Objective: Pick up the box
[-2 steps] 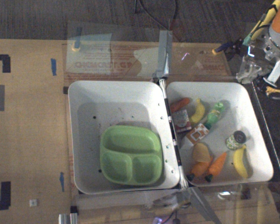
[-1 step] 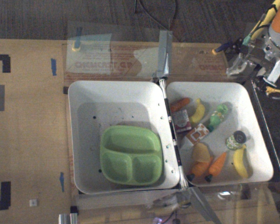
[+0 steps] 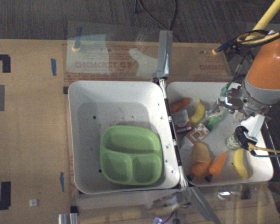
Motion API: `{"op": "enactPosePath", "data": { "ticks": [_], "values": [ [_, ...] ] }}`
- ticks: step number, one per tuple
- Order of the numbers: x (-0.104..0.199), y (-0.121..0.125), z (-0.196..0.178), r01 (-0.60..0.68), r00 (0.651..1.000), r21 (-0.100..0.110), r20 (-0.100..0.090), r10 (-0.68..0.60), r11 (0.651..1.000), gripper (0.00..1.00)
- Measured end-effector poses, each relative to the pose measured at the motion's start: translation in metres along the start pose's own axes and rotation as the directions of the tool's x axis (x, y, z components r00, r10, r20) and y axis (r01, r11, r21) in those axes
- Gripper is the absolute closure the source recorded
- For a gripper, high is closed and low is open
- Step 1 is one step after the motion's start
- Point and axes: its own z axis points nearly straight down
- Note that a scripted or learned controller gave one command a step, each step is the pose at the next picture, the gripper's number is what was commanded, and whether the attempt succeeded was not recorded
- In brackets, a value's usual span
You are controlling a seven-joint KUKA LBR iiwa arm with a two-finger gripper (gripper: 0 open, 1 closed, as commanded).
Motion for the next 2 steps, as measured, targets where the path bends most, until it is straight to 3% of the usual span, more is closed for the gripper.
{"op": "enactPosePath", "data": {
  "ticks": [1,2],
  "values": [
    [0.0337,-0.0092,0.0739,0.016,1.000,-0.009,0.001,-0.016,1.000,0.00],
    [0.0323,-0.0088,0.0647,0.010,1.000,-0.010,-0.001,-0.010,1.000,1.00]
  ]
}}
